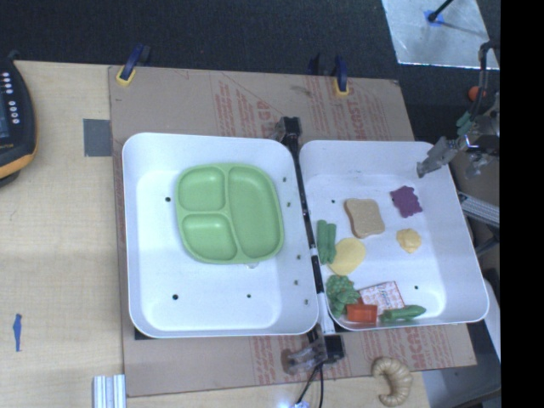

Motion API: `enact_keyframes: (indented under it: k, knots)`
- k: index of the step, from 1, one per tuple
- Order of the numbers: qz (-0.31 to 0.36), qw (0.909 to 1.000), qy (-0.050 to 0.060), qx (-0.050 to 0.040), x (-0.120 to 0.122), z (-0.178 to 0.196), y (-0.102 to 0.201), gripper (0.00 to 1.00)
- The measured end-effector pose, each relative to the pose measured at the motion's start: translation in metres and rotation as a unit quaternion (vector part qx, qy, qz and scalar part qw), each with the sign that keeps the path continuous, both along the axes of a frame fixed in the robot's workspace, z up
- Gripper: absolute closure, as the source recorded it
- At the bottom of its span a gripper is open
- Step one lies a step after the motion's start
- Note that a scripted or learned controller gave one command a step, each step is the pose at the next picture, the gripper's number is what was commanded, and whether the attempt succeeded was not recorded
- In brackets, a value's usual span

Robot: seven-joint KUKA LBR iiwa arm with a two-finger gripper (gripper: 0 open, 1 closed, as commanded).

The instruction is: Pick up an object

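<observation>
Overhead, camera view:

- Worktop: pale wood, carrying a brown cardboard sheet held by clamps at its far edge.
- Left bin: shallow, white; holds a green three-compartment plate lying flat near its middle.
- Right bin: shallow, white, touching the left bin along the centre seam; holds the loose objects below.
- Bread slice: tan, central in the right bin.
- Purple piece: just right of the bread, nearest the arm.
- Small yellow piece: below the purple piece.
- Larger yellow piece: below-left of the bread.
- Green pod: beside the centre seam.
- Broccoli, red piece, printed packet, green bean: clustered at the near edge.
- Croissant: on the cardboard, outside the bins.
- Gripper: at the right bin's far right rim, above it, apart from every object; whether spread or pressed together I cannot tell.
</observation>
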State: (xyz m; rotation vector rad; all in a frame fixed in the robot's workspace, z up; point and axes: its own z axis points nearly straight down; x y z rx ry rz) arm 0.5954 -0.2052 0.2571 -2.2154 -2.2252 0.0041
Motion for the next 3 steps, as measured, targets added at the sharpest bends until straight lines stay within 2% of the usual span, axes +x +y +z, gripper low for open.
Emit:
enact_keyframes:
  k: [1,2,3]
  knots:
    - [0.0,1.0,0.002,0.0014,-0.034,-0.171,0.022,0.0]
    - [0.002,1.0,-0.005,-0.0012,0.052,-0.163,-0.004,0.0]
    - [-0.001,1.0,-0.002,-0.0001,0.023,-0.163,-0.006,0.0]
